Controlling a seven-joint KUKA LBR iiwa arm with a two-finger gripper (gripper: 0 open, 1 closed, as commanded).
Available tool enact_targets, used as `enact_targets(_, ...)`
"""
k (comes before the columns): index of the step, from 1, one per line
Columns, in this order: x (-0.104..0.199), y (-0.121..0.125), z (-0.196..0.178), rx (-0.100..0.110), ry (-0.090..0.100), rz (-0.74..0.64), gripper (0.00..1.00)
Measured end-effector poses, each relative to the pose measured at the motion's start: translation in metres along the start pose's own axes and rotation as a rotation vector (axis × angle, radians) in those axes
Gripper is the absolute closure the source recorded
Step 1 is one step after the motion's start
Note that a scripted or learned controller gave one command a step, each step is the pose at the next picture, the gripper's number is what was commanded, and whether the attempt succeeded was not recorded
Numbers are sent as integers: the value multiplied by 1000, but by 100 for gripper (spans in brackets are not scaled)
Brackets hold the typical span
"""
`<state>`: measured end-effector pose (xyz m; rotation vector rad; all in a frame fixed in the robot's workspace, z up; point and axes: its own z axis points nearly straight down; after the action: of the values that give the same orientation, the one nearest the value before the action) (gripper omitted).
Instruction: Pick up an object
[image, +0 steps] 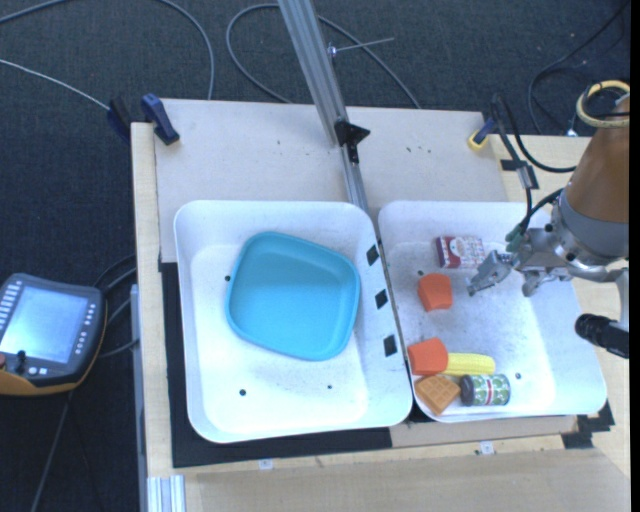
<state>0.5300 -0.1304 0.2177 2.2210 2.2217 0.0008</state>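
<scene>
Over the right bin (560, 330), the gripper (497, 268) hangs near the far half of the tray with its two fingers spread apart and nothing between them, so it is open and empty. Any of the things below could serve as the object to lift: a small red and white carton (458, 250) lies just beside the fingertips toward the far wall, an orange block (435, 292) sits a little nearer the divider, and along the near wall a second orange block (428, 355), a toy corn cob (470, 363), a waffle-like tan piece (437, 392) and a small dark can (486, 389) crowd together. The main risk, as I judge it, is that the fingers come down between the carton and the first orange block and close on air, since neither sits squarely under them. A descent onto the carton's edge could tip or push it against the wall instead of gripping it. Going for the near cluster looks worse: those pieces touch or nearly touch, so a finger could land on a neighbour, and the can lying on its side may roll away. The blue plate (293, 295) in the left bin (200, 380) is flat and wide, a poor choice for a two-finger pinch.
</scene>
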Motion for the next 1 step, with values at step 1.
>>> enact_targets(1,-2,-11,53,4,0,1,0)
